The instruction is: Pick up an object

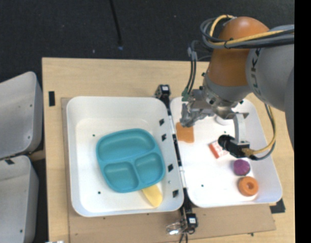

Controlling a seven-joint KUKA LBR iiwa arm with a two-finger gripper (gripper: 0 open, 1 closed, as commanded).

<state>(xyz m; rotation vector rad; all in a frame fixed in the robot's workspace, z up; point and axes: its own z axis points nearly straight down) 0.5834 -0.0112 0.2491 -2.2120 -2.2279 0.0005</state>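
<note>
Reaching down, gripper (188, 119) over orange block (185, 133) (right bin (269, 186)).

teal divided plate (131, 159) in left bin (79, 135) | wooden bench (110, 75)

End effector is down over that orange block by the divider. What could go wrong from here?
1. The orange block lies right against the right bin's left wall, so the end effector could strike the rim or find no room on that side.
2. A glancing touch may just push the block along the wall.
</note>
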